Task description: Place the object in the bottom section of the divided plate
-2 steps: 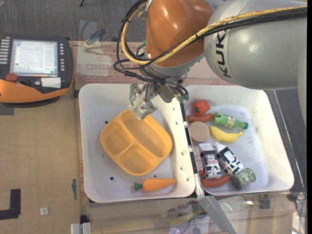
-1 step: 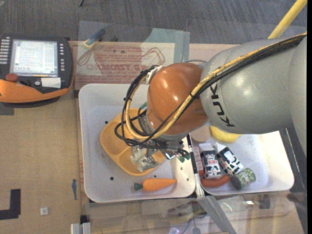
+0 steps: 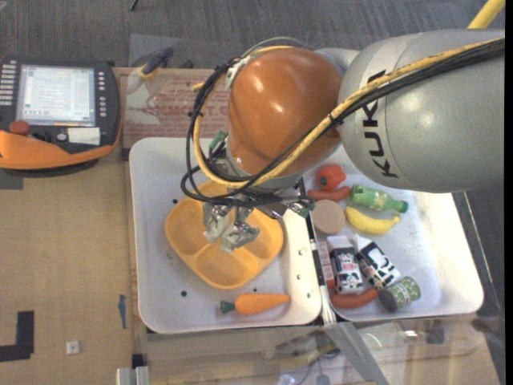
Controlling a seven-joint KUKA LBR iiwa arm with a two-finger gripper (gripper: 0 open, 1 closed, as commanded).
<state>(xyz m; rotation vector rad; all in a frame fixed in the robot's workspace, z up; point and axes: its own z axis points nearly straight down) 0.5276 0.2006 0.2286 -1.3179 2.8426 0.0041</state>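
An orange divided plate [image 3: 192, 239] lies in the left white bin [image 3: 152, 239]. My gripper [image 3: 228, 233] hangs straight over the plate's middle, its metal fingers [image 3: 218, 227] pointing down near the ridge between the sections. The big orange wrist band [image 3: 280, 111] and the grey arm [image 3: 425, 103] cover the plate's upper right. A toy carrot [image 3: 255, 303] lies in the same bin, just below the plate's bottom section [image 3: 224, 269]. Nothing shows clearly between the fingertips.
The right bin [image 3: 457, 263] holds a tomato [image 3: 330, 175], a green bottle [image 3: 377, 199], a banana [image 3: 370, 221], a tan disc [image 3: 327, 215], small cartons [image 3: 361, 265], a sausage [image 3: 353, 298] and a can [image 3: 401, 292]. A teach pendant [image 3: 56, 115] rests at the far left.
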